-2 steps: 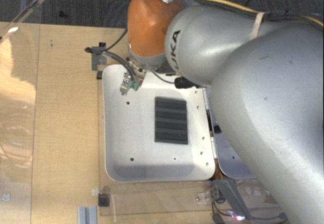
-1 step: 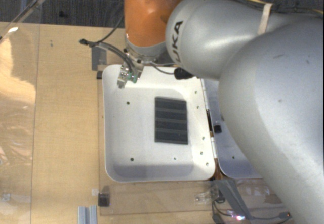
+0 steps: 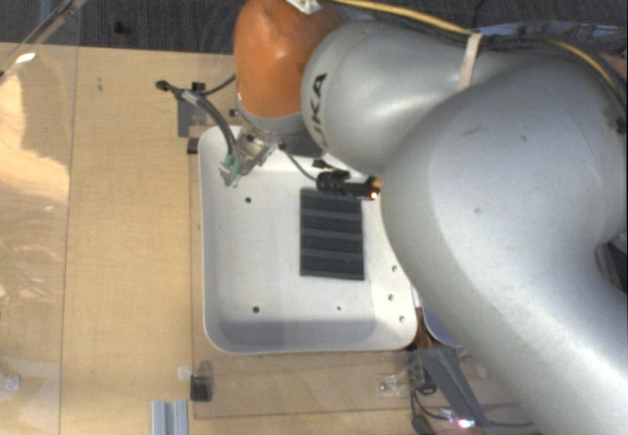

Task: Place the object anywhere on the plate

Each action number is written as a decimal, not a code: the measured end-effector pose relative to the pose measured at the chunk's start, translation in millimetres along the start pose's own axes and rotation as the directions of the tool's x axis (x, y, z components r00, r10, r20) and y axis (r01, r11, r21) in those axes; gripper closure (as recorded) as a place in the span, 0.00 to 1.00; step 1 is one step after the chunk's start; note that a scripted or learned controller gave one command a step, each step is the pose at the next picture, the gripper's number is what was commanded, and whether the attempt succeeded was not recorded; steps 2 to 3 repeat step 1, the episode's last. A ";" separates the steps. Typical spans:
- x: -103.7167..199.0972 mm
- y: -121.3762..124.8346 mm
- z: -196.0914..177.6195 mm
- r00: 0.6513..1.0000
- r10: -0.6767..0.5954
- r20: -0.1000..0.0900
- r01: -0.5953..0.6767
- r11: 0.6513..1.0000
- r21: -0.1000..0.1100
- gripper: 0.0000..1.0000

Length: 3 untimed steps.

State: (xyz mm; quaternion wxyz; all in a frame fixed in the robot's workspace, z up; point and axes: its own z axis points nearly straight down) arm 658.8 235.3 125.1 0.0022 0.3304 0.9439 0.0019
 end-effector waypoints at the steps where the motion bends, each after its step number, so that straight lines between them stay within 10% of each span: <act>1: 36.4 -44.0 32.3 0.945 -0.327 0.011 0.327 0.945 -0.010 1.00; 3: 36.4 -44.0 32.3 0.945 -0.327 0.011 0.327 0.945 -0.010 1.00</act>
